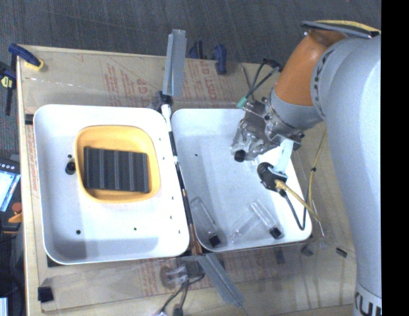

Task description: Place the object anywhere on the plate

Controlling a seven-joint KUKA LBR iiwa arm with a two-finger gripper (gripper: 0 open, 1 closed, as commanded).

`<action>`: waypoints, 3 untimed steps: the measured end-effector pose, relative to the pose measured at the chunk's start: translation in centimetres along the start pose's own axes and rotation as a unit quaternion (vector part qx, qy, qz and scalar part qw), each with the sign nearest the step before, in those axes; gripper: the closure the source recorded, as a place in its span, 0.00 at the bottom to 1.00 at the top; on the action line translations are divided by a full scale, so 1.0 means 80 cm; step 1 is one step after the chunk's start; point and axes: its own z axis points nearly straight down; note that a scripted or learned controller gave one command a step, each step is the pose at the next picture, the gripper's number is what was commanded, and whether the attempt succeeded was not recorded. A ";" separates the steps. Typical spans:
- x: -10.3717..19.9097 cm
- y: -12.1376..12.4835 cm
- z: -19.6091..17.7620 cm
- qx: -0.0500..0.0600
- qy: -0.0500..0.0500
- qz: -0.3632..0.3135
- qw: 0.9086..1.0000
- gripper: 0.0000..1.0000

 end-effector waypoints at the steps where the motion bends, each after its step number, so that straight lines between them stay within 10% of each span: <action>1: 0.071 -0.011 -0.005 -0.003 0.000 -0.047 0.999 1.00; 2: 0.178 -0.029 -0.047 -0.002 -0.001 -0.050 0.999 1.00; 3: 0.172 -0.068 0.004 -0.001 -0.002 -0.155 0.988 1.00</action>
